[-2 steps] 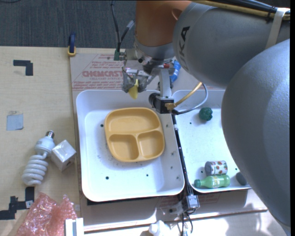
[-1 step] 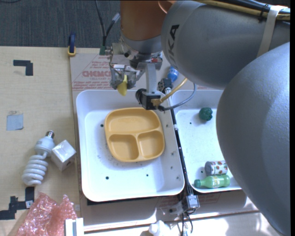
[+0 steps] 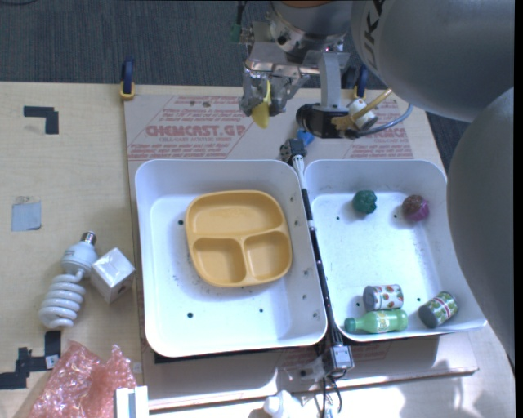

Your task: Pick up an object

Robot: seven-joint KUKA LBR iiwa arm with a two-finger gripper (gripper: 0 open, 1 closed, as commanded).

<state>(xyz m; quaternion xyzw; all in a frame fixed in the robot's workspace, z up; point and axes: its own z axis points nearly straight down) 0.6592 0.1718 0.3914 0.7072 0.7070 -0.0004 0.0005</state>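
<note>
Left bin (image 3: 155, 269): yellow divided tray (image 3: 239, 237) centred, bare floor showing on all sides. Right bin (image 3: 433, 245): green bottle (image 3: 377, 322), two small cans (image 3: 384, 296) (image 3: 438, 309) along near edge; green (image 3: 364, 201) and purple (image 3: 416, 207) pieces at far edge. Gripper (image 3: 263, 104) above left bin's far rim, fingers closed on small yellow object (image 3: 261, 114).

The grey arm (image 3: 458, 57) comes in from the right and bulks large across the upper right of the view, close to the camera. An orange band (image 3: 306, 3) shows at the top edge above the wrist. Below it the gripper (image 3: 263, 102) hangs at the top centre, pointing down, its jaws closed on a small yellow object (image 3: 261, 114) held between the fingers.
</note>
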